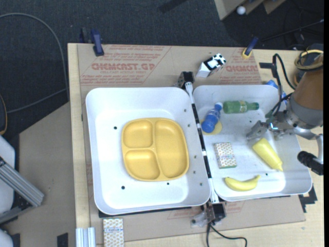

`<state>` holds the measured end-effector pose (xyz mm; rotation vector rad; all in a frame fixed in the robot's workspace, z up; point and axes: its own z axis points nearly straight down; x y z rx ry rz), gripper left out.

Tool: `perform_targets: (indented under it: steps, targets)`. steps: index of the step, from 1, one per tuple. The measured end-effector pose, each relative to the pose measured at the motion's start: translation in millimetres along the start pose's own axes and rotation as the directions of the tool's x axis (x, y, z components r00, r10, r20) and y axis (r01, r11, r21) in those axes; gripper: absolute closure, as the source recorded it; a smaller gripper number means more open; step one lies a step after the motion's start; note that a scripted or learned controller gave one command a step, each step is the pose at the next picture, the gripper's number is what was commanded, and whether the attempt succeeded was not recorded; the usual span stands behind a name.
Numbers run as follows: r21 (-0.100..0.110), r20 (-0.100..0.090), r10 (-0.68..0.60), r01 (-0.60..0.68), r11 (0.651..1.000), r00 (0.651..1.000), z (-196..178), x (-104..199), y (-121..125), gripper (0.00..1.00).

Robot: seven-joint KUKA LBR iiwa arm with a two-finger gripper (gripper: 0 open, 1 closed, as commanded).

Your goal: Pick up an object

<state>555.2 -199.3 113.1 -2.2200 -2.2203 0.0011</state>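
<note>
Nearest the camera, at the bench's six o'clock edge, lies a small patterned packet [113,229] on the bare board, outside both bins and out of play.

Largest is the plywood bench [77,112], clamped at its twelve o'clock edge, which keeps the board fixed. On it sit the left bin [103,107] and the right bin [293,181], touching along a hinge-like seam. A yellow divided plate [154,149] fills the middle of the left bin, flat, compartments up.

From three o'clock the grey arm [308,99] reaches over the right bin, its gripper [261,131] low near the bin's centre; whether its fingers are apart or together I cannot tell, and nothing is visibly between them.

Candidates for picking all lie in the right bin, loosely scattered, probably so each can be taken singly. A yellow cone-shaped bottle [267,153] lies just beside the gripper at its five o'clock, and seems the likeliest target. A banana [241,182] rests at the bin's six o'clock, curving upward. A blue bottle [211,120] lies at ten o'clock, a green bottle [239,106] at twelve, both on their sides. A speckled sponge-like pad [225,154] lies flat at eight o'clock, apart from the rest.
</note>
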Motion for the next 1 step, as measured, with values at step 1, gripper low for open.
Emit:
perform_targets:
  steps: [1]
  targets:
    - [0.000, 0.000, 0.000, 0.000, 1.000, 1.000, 29.1, 13.2, -25.4, 0.00]
